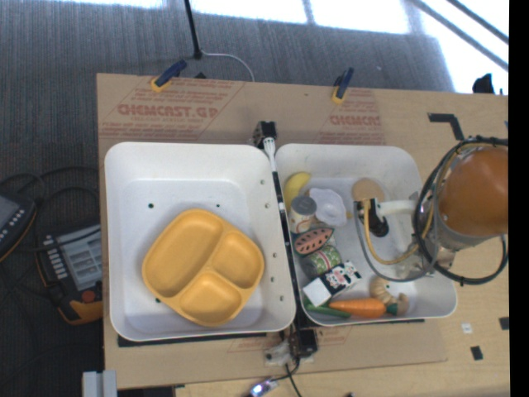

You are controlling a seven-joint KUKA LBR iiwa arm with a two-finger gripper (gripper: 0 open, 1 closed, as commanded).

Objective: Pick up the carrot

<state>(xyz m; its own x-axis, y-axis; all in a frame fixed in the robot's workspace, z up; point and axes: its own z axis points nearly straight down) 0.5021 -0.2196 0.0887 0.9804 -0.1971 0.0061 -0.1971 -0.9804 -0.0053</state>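
Hanging over the right bin's [407,165] right side, spread impossible to tell, the claw [417,259] is seemingly approaching, needing a down-left shift to the carrot [361,308], which is lying along the bin's lower wall.

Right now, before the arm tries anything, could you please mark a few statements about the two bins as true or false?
1. The carrot lies in the right-hand bin, by its near wall. True.
2. The yellow plate shares that bin. False: it sits in the left-hand bin.
3. The carrot rests on the plate. False: they are in separate bins.
4. The banana lies in the carrot's bin. True.
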